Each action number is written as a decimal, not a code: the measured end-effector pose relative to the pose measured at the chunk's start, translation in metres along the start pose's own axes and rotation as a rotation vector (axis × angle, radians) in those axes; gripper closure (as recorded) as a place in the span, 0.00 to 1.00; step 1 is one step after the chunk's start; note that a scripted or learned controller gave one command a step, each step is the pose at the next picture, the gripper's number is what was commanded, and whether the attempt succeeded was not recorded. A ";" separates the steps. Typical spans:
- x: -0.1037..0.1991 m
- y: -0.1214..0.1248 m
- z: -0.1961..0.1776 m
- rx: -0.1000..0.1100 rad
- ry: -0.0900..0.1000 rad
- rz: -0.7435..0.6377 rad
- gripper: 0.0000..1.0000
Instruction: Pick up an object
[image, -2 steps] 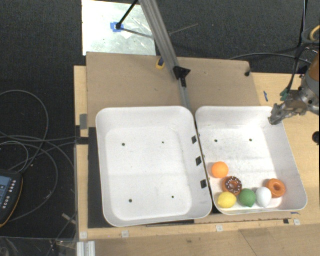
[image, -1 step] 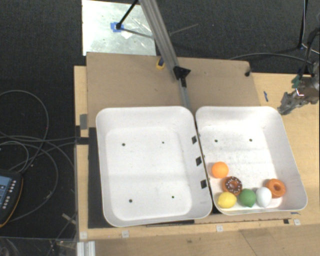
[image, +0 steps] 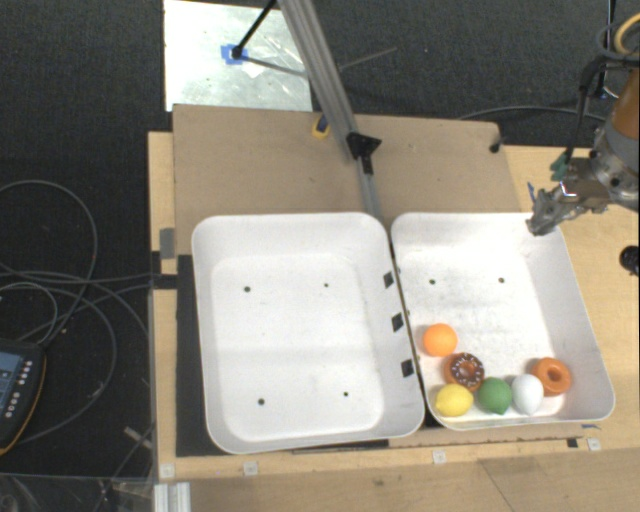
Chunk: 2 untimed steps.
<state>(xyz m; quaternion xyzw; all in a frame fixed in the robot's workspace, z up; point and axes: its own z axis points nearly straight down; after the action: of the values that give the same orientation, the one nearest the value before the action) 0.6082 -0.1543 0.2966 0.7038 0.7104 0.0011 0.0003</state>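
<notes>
Grey metal robot arm at the right edge, rounded wrist housing, black cables looped above it, small grey two-finger gripper with dark fittings, detail too blurred to make out markings

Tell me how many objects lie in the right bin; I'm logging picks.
6, all near its front edge: orange ball, chocolate donut, lemon, green ball, white egg, orange ring.

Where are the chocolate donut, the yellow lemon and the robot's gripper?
Chocolate donut (image: 466, 370): camera view, on its sprinkled ring.
Yellow lemon (image: 454, 400): camera view, its middle.
Gripper (image: 541, 219): camera view, at its fingertips.
</notes>
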 end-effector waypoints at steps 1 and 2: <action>0.049 0.000 0.008 0.000 0.000 0.000 1.00; 0.105 -0.006 0.024 0.001 0.001 -0.001 1.00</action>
<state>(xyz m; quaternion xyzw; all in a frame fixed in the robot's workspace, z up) 0.6015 -0.0490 0.2724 0.7034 0.7108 0.0011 -0.0003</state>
